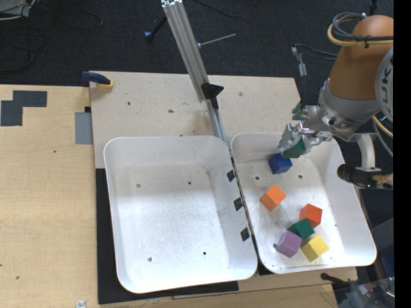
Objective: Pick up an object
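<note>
My gripper [295, 144] hangs over the far end of the right bin [359, 226]. It is shut on a small green block [296, 150], which sits between the fingers just above the bin floor. Directly below and to the left of it a blue cube [280, 164] rests in the bin. Further toward the near end lie an orange cube [273, 197], a red cube [311, 214], a dark green cube [300, 230], a purple cube [289, 243] and a yellow cube [314, 248].
The left bin [122, 172] stands beside the right one, with a divider carrying black clips [237, 203] between them. A slanted aluminium post [189, 50] rises behind the bins. The arm's orange band [363, 56] is at the right.
</note>
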Action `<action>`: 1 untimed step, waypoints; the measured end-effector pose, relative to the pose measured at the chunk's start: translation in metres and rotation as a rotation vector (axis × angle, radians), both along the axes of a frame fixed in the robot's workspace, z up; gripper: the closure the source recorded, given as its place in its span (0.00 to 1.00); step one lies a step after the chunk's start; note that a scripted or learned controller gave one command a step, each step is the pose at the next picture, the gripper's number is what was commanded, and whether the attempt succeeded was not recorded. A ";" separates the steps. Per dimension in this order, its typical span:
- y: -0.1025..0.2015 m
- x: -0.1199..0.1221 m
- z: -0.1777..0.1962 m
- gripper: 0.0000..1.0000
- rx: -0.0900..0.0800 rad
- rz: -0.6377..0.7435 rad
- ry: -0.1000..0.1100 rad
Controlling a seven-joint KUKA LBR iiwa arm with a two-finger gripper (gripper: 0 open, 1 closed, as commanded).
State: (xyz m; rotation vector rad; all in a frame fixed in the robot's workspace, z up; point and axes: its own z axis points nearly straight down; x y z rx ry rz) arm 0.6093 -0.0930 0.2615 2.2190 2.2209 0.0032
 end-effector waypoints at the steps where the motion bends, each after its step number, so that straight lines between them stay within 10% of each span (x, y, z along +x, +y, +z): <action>1: 0.053 -0.015 -0.009 1.00 0.002 0.002 0.009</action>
